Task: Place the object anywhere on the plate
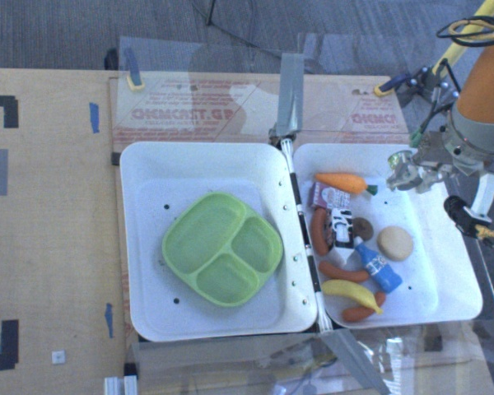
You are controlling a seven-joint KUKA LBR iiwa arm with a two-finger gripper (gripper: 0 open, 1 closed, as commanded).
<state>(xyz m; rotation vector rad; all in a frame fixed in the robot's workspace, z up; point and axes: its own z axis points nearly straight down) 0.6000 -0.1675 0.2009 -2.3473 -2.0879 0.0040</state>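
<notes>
A green divided plate (222, 248) lies in the left bin (148, 171), with nothing on it. The right bin (445, 295) holds the objects: an orange carrot (341, 183), a small packet (329, 197), a red sausage (319, 229), a black-and-white item (341, 225), a tan round bun (395, 243), a blue bottle (376, 268), a yellow banana (351, 291) and another red-orange sausage (342, 271). My gripper (406, 174) hangs over the right bin's far right part, right of the carrot and above the bun. I see nothing between its fingers.
The arm with its orange band (482, 89) reaches in from the right, with cables (432, 85) beside it. A metal divider strip (290, 97) runs behind the seam between the bins. Wooden bench (49, 220) lies to the left.
</notes>
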